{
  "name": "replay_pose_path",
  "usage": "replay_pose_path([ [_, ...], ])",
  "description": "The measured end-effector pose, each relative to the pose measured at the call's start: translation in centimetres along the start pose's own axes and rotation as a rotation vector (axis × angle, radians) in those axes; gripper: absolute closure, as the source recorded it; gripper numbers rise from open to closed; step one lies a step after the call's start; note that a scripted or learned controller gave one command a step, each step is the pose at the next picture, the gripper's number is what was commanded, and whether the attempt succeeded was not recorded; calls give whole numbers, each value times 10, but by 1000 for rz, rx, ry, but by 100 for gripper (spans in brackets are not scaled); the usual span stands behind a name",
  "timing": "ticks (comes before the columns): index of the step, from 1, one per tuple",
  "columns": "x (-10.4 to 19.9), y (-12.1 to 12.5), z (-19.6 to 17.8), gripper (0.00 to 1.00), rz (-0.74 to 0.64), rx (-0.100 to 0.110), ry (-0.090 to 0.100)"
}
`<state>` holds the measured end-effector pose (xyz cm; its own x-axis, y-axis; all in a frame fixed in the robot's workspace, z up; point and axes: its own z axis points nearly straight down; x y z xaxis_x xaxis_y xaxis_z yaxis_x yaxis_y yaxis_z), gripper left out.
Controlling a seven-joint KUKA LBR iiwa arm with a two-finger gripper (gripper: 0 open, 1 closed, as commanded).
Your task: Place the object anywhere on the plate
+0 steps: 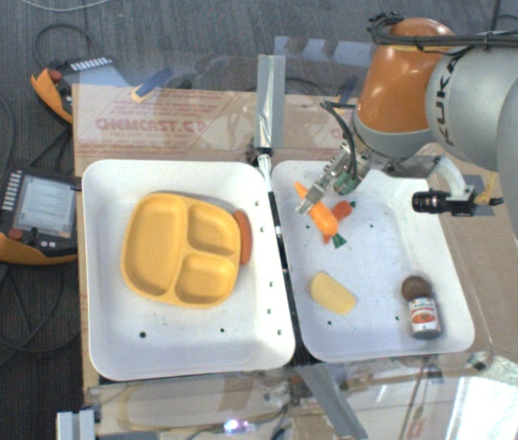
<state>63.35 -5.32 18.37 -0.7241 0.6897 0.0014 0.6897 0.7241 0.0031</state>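
Beside the claw [318,193] — grip unclear — carrot [328,220], yellow piece [332,293], small jar [423,315].

camera view: fixed overhead | slanted down | both bins [93,246] | arm [479,81] enters right

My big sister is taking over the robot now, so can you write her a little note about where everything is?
Gripper: low over the right bin, fingers closed on the toy carrot at the bin's upper left.
Yellow divided plate: in the left bin, with a sausage-like piece against its right rim.
Also in the right bin: a yellow wedge and a small jar.
Done: carrot gripped.
Left: lift it, carry it left and set it on the plate.
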Motion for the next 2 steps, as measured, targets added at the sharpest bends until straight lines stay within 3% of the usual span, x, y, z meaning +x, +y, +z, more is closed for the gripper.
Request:
replay_pose_path([
  [1, 61, 47, 0, 100, -91, 4, -2],
  [2, 61, 47, 0, 0, -91, 3, -1],
])
